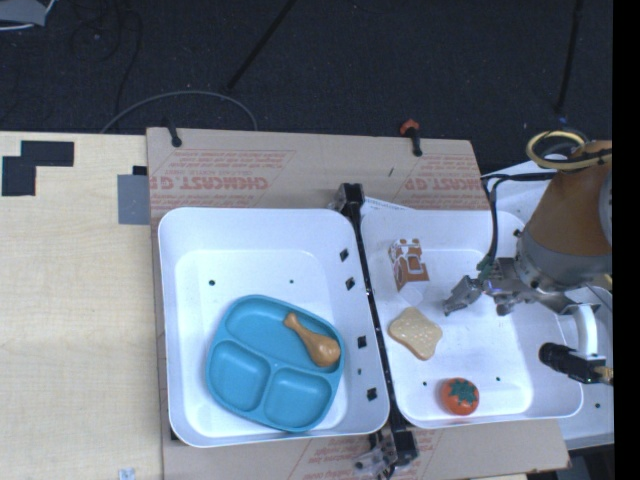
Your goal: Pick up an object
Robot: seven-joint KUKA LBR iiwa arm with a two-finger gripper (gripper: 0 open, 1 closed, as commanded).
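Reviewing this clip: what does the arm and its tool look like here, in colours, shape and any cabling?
The arm is a rounded body with a broad orange-brown band, grey below it toward the wrist. The tool is small, dark grey metal, on a cluttered grey wrist block. A black cable loops beside the arm, with a yellowish ring of cable near its top.

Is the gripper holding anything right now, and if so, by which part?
Nothing is held. The gripper is over the right bin, beside the bread slice, with nothing between its fingers.

Bread slice [415,333], tomato [460,396], brown toy [408,263], all in right bin [560,403]
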